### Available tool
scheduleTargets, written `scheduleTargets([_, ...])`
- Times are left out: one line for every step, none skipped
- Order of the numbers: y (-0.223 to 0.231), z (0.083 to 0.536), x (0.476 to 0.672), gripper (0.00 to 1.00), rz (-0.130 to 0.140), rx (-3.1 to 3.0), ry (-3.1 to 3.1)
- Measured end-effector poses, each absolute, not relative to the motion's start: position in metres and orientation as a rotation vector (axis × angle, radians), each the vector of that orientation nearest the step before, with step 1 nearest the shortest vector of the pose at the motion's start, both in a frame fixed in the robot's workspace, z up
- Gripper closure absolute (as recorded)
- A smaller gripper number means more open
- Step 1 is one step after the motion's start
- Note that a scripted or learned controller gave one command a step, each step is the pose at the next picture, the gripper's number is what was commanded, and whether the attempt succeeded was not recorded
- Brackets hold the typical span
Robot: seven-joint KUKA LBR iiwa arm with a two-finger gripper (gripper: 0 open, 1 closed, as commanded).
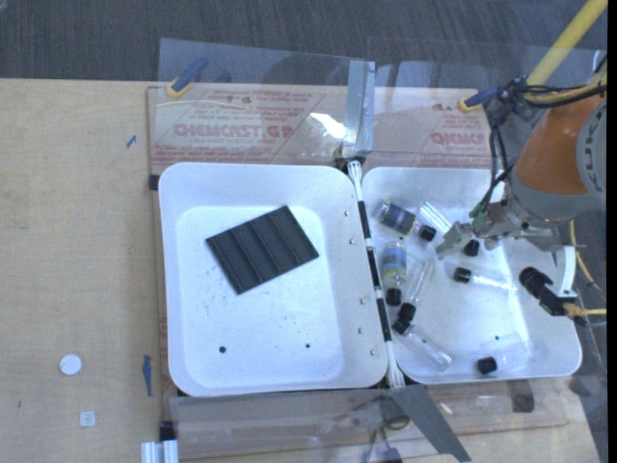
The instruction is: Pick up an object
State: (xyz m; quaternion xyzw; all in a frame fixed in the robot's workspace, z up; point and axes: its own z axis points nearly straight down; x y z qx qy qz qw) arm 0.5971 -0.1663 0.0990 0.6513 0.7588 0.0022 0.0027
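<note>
Lying scattered, small clear vials (395, 217) with black caps fill the right bin (554, 355); hand (461, 241) state unclear.

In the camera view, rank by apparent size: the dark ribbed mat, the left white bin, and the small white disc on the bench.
1. left white bin
2. dark ribbed mat, lying inside that bin
3. small white disc, on the bench left of the bins

The gaps are clear.
</note>
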Motion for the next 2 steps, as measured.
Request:
scheduleTargets([-0.181,0.088,0.595,0.00,0.005,2.025,2.398])
scheduleTargets([-0.182,0.099,0.596,1.00,0.008,2.024,2.394])
